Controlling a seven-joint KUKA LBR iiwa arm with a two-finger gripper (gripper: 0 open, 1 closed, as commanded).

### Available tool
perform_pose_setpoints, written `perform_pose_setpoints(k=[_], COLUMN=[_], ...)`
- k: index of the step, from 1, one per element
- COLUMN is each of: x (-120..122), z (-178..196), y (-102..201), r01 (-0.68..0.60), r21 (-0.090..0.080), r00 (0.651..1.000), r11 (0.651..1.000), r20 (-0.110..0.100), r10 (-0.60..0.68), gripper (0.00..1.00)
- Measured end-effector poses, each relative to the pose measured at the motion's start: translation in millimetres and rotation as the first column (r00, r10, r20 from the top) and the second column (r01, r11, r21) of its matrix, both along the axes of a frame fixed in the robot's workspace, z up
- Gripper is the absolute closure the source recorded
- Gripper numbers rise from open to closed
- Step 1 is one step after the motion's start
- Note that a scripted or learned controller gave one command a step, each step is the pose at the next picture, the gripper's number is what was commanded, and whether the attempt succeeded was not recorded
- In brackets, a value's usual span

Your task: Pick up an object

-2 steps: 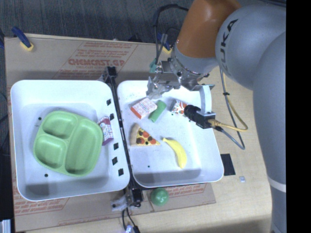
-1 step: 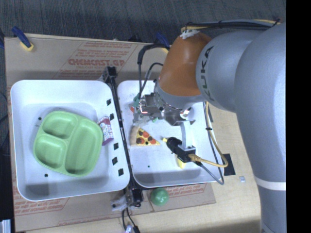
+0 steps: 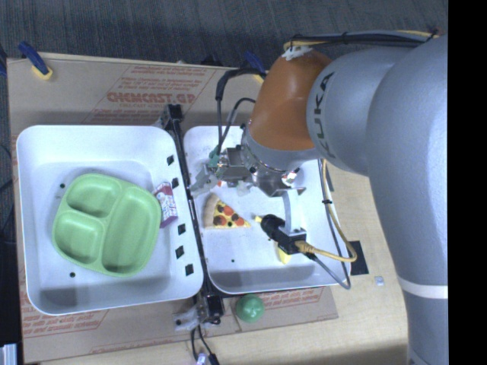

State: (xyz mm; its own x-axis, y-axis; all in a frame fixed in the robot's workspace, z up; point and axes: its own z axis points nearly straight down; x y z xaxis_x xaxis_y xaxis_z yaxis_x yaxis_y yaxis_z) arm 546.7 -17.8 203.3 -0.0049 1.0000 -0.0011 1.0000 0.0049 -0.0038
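Looking down on the bench, you see the pizza slice [image 3: 222,215] lying flat on the floor of the right bin [image 3: 251,274], close to that bin's left wall, with its crust edge to the left and its tip pointing right. Take that slice as your marker. The gripper [image 3: 227,175] hangs just above the slice in the picture, a little toward the bin's far wall, and nothing is visibly held in it. From this slanted view you cannot tell whether the gripper is open or closed, nor whether it touches the slice. The grey arm [image 3: 358,112], with its orange band [image 3: 283,105], rises up and to the right of the slice and covers the far right part of the bin. Left of the slice, across the divide between the bins, a small red and white packet [image 3: 166,201] leans at the right wall of the left bin [image 3: 42,280]. Farther left of the slice, a green divided plate [image 3: 106,223] rests on that bin's floor, well apart from the slice. Below the slice, outside the bin's near wall, a green ball [image 3: 249,308] sits on the cardboard sheet [image 3: 152,90] under both bins. Far up and left of the slice, a blue clamp [image 3: 36,59] grips the sheet's corner.
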Motion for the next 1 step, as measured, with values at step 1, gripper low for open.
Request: perform_pose_setpoints(k=[1], x=[0.0], z=[0.0], y=[0.0], r01=[0.0], r21=[0.0], r00=[1.0], r11=[1.0], r20=[0.0], r10=[0.0], gripper=[0.0])
